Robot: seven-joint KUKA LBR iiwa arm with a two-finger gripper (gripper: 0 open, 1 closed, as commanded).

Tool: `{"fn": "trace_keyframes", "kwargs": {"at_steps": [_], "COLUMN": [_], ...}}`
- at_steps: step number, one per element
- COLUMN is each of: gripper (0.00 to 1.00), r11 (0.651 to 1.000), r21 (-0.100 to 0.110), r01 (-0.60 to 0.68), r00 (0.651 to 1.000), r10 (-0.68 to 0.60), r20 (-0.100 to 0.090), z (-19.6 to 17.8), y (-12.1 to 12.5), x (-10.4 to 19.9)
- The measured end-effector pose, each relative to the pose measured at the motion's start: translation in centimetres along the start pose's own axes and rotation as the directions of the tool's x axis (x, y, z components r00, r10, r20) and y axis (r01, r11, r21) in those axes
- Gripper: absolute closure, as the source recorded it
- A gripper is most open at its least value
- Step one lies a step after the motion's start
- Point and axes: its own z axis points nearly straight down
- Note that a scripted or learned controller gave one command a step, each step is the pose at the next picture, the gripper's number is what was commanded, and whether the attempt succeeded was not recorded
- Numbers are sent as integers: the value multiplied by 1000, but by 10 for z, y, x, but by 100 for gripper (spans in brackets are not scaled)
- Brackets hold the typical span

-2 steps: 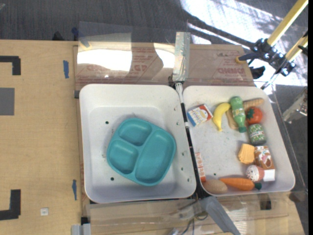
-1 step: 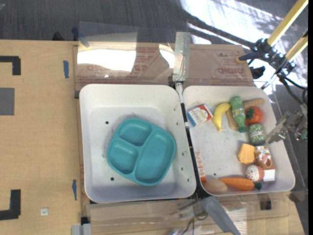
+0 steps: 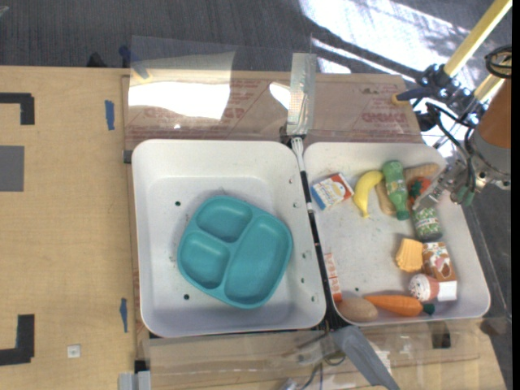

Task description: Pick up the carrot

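The carrot (image 3: 396, 304) is found lying flat along the near edge of the right bin (image 3: 370, 254), orange body pointing left with its green top at the right end, pretty much jammed against the front wall. A tan potato-looking thing (image 3: 356, 307) is parked just to its left, touching or nearly so, and a small round white-and-red item (image 3: 421, 286) sits just behind it, so a clean approach is probably squeezed from both sides. The gripper (image 3: 461, 187) is seen over the right bin's far right rim, well apart from the carrot, and nothing can be seen held in it; how far open the fingers are can't be told from this angle. A blue divided plate (image 3: 235, 252) is sat in the left bin (image 3: 154, 185), likely as a drop-off spot. The pick is judged not yet started.
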Motion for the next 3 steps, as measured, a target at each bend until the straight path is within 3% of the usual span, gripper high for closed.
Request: {"fn": "trace_keyframes", "kwargs": {"at_steps": [1, 2, 3], "gripper": [100, 100, 100], "r11": [994, 990, 990], "r21": [-5, 1, -3], "r01": [109, 138, 141], "r00": [994, 990, 990], "r10": [-109, -138, -140], "r20": [16, 0, 14], "z": [-100, -46, -61], "y": [23, 10, 12], "x": [-27, -12, -15]}}
